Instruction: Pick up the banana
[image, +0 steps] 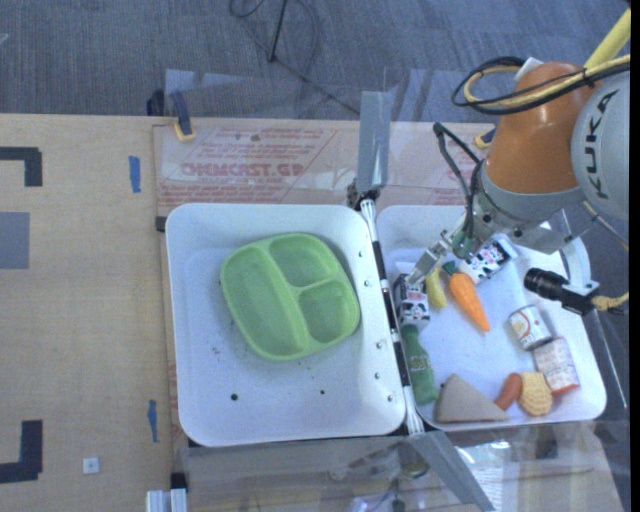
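The banana (436, 290) is small and yellow. It lies in the right bin (590, 400) near its left wall, next to the carrot (468, 300). My gripper (444, 258) hangs just above and behind the banana, open, with one grey finger (428, 263) slanting down toward the bin's left wall. Nothing sits between the fingers. The orange wrist band (535, 130) and grey arm come in from the upper right and hide the bin's back right corner.
The right bin also holds a black-and-white patterned item (488, 258), a green bottle (418, 365), a small can (527, 327), a packet (556, 362), a waffle-like cookie (535, 393) and a tan wedge (465, 400). A green divided plate (290, 295) lies in the left bin (200, 400).
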